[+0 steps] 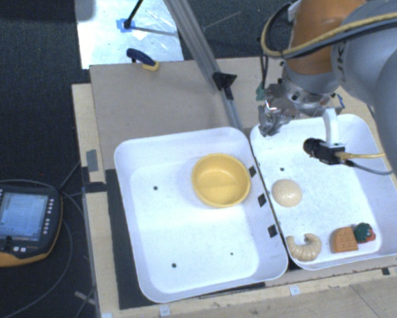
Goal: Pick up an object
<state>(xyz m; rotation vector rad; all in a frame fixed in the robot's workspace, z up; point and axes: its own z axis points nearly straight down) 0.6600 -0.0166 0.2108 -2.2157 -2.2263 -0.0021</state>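
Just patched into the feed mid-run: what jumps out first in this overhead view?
The grey arm with its orange band fills the upper right, its gripper hanging over the far left corner of the right bin. A yellow bowl sits alone in the left bin, near its right wall. The right bin holds a pale round piece mid-bin, and a curled beige piece and an orange-and-green item along its near edge.

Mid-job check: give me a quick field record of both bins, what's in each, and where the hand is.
left bin: shallow white bin, holds a round yellow plastic bowl near its right wall
right bin: shallow white bin, holds a pale cream egg-shaped object, a curled tan ridged piece, an orange square waffle-like piece, a small red and green item
hand: hand over the right bin's far left corner
hand contents: nothing visible between fingers
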